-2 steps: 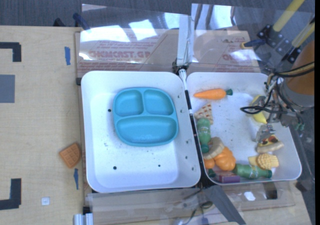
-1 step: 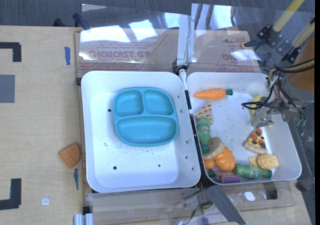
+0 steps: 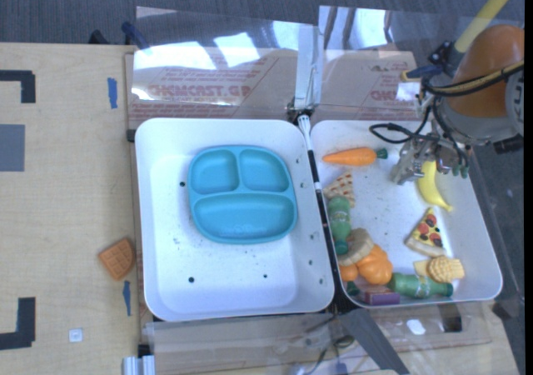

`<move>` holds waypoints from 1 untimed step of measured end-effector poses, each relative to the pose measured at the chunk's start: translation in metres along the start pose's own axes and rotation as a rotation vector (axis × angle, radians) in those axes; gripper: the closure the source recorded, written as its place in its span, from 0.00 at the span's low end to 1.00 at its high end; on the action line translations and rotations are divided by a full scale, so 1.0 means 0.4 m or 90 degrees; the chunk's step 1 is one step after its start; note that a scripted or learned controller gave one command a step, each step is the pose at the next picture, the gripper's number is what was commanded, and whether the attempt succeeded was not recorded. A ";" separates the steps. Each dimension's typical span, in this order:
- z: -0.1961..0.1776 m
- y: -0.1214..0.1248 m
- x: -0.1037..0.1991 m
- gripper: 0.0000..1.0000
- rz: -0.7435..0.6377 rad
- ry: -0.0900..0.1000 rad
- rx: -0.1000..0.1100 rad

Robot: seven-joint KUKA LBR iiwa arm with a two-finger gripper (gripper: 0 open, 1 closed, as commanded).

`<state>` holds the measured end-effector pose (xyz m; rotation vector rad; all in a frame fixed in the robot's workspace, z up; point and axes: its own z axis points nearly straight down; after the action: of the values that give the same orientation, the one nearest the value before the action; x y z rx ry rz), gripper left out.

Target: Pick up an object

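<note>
- Gripper (image 3: 416,167) sits at abt 1 o'clock of the right bin (image 3: 487,240), fingers pointing down near the bin floor. Can't tell if it's released or clenched; wrist cables blur that spot. Nothing visibly betw the fingers, so I don't count anything as held.
- Nearest candidate: banana (image 3: 433,186), just beside the claw at its 4 o'clock, lying slantwise, maybe touching the fingers, can't be sure.
- Carrot (image 3: 354,157) at the claw's 9 o'clock, near but apart, lying flat w/ green tip toward the claw.
- Further out at 5–6 o'clock: pizza slice (image 3: 427,233), waffle-ish yellow piece (image 3: 444,268), an orange (image 3: 375,267), green items along the bin's left wall.
- Left bin (image 3: 166,282) holds a blue divided plate (image 3: 241,194), well apart at 8–9 o'clock; not relevant to this grab.
- To do it well, IMO: go for the banana. Centre the fingers across its narrow width, not along its length; descend till tips straddle it, close firmly, lift straight up.
- Risk: curved, smooth toy may roll or squirt out; an off-centre grasp likely nudges it toward the bin's right wall.
</note>
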<state>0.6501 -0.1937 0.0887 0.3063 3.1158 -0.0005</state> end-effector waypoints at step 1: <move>0.002 -0.002 0.001 0.00 0.000 0.001 0.000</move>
<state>0.6494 -0.1943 0.0878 0.3072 3.1174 -0.0008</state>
